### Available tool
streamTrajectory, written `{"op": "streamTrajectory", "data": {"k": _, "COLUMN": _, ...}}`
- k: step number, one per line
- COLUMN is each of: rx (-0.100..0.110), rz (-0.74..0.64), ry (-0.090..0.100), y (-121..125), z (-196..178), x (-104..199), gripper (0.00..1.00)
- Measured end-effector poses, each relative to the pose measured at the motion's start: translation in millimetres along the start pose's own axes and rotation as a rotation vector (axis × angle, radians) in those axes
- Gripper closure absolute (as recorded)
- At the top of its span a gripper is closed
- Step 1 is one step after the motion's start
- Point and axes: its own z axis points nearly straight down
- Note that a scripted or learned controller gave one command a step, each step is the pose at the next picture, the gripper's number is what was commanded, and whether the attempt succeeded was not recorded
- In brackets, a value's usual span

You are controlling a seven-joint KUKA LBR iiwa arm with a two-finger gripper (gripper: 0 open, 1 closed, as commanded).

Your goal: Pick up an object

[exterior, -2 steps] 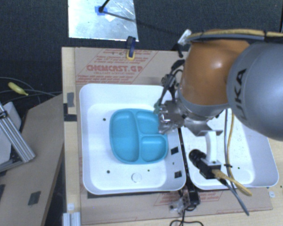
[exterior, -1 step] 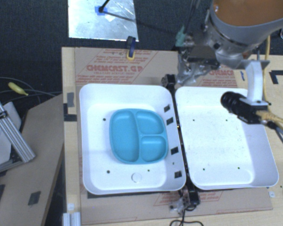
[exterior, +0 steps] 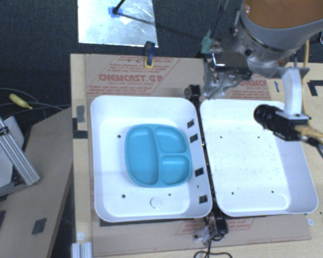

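A blue plate (exterior: pixel 157 155) with three compartments lies flat in the middle of the left bin (exterior: pixel 105 198). The gripper (exterior: pixel 219 85) hangs over the far edge of the right bin (exterior: pixel 296 198), well apart from the plate; its opening cannot be told.

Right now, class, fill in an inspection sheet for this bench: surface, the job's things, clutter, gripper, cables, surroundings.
Surface: brown board with red print, bearing two white bins side by side, left bin and right bin.
Job's things: one blue divided plate lying flat in the middle of the left bin.
Clutter: small dark specks on the right bin's floor; nothing else seen.
Gripper: gripper hangs above the bins' far edge, near the gap between them; it holds nothing that can be seen.
Cables: dark cables at the bench's near edge; more by the arm.
Surroundings: dark carpet, shiny sheet, metal frame at left.
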Motion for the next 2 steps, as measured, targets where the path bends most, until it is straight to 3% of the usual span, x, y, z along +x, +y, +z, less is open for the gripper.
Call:
{"op": "streamTrajectory", "data": {"k": 1, "rx": 0.018, "rz": 0.009, "ry": -0.006, "y": 7, "z": 162, "x": 28, "gripper": 1.0}}
{"op": "streamTrajectory", "data": {"k": 2, "rx": -0.016, "rz": 0.006, "ry": 0.004, "y": 32, "z": -35, "x": 23, "gripper": 1.0}}
